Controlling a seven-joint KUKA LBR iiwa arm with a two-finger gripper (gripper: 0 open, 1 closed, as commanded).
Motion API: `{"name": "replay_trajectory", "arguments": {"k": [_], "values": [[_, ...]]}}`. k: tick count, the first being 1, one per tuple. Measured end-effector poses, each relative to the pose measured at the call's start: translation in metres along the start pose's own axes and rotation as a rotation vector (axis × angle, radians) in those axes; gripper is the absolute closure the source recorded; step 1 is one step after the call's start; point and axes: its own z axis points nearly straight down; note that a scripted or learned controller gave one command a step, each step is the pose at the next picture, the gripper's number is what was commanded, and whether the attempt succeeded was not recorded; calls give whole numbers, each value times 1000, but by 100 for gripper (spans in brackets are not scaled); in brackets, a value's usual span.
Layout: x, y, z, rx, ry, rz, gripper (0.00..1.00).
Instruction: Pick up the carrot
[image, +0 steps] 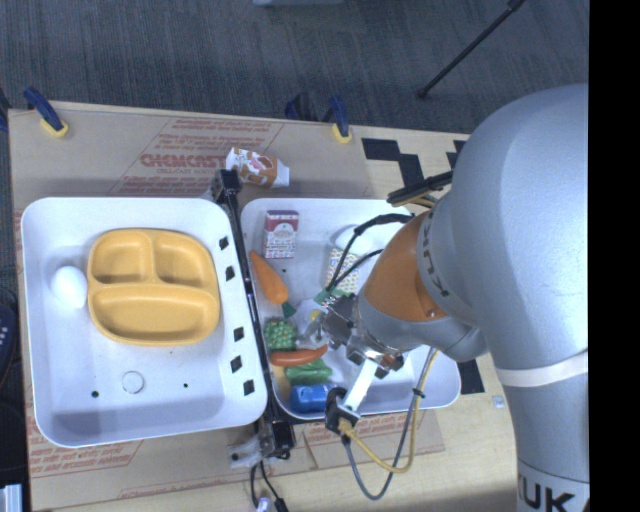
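Faintly legible, "CHEMCAST" on the cardboard (190, 160); carrot (268, 278) loose, state of fingers unclear.

Grey arm from right, wrist bent down, end effector (322, 322) low

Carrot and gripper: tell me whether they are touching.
Apart. The camera view shows the carrot lying near the right bin's left wall, with bare bin floor between it and the gripper.
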Motion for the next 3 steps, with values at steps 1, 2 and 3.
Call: {"name": "replay_trajectory", "arguments": {"k": [1, 2, 3], "values": [[1, 0, -10, 4, 1, -6, 100], [1, 0, -10, 4, 1, -6, 0], [83, 13, -101, 1, 1, 66, 0]]}}
